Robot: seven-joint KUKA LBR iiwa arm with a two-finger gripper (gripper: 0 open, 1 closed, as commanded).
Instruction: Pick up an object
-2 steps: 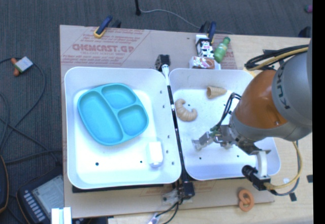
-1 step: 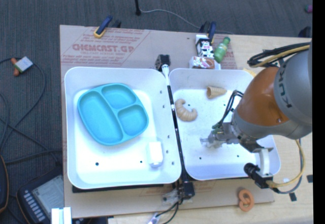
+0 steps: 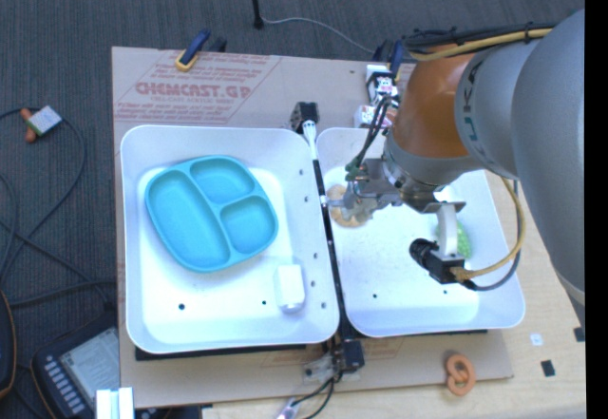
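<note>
Lowered into the right bin [image 3: 494, 313] over a tan object [image 3: 344, 214] at nine o'clock; gripper [image 3: 366, 194] grip unreadable (wrist blocks it). Lift apparently not yet made.

Glossy plastic blue tray [image 3: 210, 211], seemingly smooth white bins [image 3: 152, 308]

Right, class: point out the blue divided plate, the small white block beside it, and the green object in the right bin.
blue divided plate [image 3: 211, 211], camera view, centre divider.
small white block [image 3: 289, 285], camera view, top face.
green object [image 3: 463, 241], camera view, visible right side.
</note>
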